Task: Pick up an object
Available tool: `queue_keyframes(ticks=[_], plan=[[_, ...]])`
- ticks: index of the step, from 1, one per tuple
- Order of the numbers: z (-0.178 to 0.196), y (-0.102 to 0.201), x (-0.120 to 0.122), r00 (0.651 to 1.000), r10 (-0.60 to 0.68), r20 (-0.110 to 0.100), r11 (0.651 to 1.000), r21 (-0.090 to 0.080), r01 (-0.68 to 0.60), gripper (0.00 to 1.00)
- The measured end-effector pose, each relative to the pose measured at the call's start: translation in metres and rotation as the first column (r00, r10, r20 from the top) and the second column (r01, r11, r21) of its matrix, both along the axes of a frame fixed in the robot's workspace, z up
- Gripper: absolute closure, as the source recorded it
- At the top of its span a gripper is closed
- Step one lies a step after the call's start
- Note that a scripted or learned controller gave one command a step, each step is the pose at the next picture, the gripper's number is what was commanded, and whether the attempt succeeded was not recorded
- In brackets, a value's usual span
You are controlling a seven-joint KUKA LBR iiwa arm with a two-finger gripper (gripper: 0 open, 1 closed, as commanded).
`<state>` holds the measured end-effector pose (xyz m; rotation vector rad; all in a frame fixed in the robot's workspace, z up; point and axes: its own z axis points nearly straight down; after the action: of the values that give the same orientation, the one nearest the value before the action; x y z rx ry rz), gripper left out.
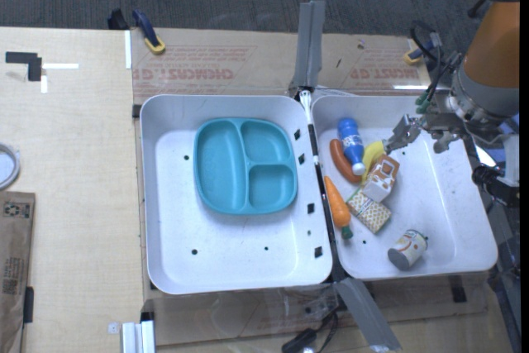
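While the gripper (402, 133) hangs over the right bin (463, 202) at the frame's right, its fingers spread apart and holding nothing, the yellow banana (374, 153), blue bottle (350, 139), sausage (342, 160), carrot (335, 202) and can (407, 249) lie below. A teal plate (245, 165) sits in the left bin (165, 202).

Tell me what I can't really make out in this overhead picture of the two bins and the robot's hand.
- Hand, camera view: small and dark over the right bin; its grip is too small to read.
- Arm: cut off by the right edge.
- Hot dog: partly hidden under the blue bottle.
- Yellow item: mostly covered by the small carton.
- Can label: too small to read.
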<state>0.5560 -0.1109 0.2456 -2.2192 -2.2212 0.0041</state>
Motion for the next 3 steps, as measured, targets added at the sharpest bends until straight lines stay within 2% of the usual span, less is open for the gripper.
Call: queue_keyframes(ticks=[1,2,3], plan=[[-0.131,-0.005,0.058,0.988,-0.154,0.024,0.988,-0.001,0.154,0.0],[-0.153,-0.022,0.007,0.983,-0.186,0.003,0.983,-0.001,0.186,0.0],[-0.153,-0.008,-0.078,0.981,-0.196,0.006,0.981,0.001,0.196,0.0]])
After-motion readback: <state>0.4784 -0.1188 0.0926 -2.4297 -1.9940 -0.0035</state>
